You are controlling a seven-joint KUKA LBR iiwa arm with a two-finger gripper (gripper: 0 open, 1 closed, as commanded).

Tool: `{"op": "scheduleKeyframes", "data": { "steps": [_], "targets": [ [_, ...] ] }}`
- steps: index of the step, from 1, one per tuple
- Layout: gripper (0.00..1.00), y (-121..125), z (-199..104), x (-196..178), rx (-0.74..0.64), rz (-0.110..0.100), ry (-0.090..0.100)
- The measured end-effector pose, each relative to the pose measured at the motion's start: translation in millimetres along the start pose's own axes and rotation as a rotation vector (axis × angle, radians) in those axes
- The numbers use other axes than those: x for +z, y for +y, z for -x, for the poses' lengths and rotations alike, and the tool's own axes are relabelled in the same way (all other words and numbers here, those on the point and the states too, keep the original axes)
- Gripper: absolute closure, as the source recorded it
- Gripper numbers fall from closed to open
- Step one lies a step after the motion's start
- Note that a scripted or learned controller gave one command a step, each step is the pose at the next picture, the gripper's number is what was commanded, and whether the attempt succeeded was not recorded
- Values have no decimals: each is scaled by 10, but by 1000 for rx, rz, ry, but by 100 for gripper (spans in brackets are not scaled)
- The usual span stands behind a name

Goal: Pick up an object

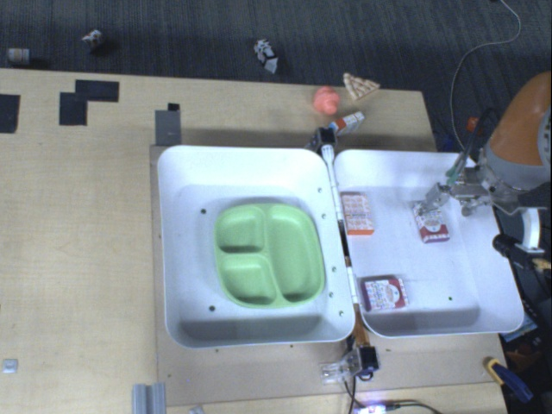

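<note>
- Arm — grey, with an orange band above the wrist — reaches in from the right over the right bin.
- Gripper sits low over the far-right part of that bin, directly above a small red-and-white packet; whether it is spread or pressed together cannot be told.
- Two other packets lie in the right bin: an orange-and-white one at its left wall, and a dark red one toward the near side — both well apart from the gripper.
- Left bin holds a light green divided tray.
- On the bench beyond the bins: a pink ball and a wedge-shaped item.
</note>
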State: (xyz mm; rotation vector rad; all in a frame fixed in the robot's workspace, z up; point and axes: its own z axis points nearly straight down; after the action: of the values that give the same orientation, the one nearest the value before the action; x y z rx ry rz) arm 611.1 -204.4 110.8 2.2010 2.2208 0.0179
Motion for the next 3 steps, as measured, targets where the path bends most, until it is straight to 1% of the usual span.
{"op": "scheduleKeyframes", "data": {
  "steps": [1,2,3],
  "targets": [
    [100,18,-6,-113,-3,5,-1],
    [0,18,-6,-113,-3,5,-1],
    [0,-901,-140,228,7,-14,1]
  ]
}}
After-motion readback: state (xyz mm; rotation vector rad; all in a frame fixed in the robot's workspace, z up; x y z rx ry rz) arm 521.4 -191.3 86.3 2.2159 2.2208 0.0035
